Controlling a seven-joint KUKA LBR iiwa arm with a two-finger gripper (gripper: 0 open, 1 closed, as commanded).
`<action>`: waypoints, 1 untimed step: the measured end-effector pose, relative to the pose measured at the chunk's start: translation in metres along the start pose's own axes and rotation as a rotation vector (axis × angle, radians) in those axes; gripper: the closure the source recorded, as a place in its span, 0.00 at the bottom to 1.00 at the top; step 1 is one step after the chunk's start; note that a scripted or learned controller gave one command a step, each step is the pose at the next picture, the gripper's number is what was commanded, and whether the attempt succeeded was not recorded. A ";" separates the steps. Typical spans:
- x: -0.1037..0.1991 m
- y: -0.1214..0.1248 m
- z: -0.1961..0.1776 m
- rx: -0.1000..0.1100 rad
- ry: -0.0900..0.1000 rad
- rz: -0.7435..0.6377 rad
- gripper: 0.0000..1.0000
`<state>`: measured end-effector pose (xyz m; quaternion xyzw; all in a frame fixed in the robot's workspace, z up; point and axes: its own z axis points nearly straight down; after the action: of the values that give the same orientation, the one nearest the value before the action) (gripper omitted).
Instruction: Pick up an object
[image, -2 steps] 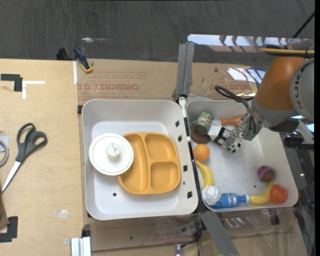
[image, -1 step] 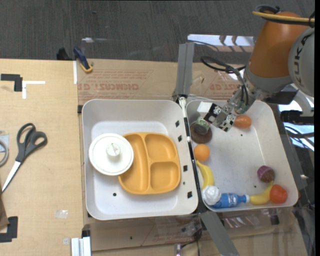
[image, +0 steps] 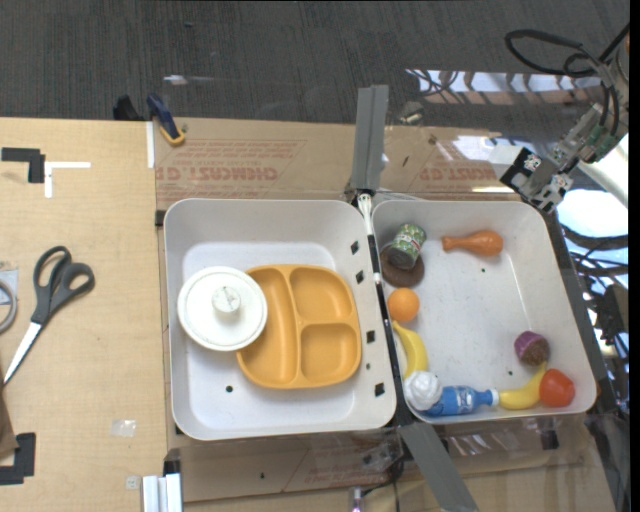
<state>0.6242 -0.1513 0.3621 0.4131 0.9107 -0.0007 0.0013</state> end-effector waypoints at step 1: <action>-0.001 0.001 -0.009 0.001 -0.003 -0.002 1.00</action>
<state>0.6255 -0.1511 0.3707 0.4121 0.9112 -0.0016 0.0027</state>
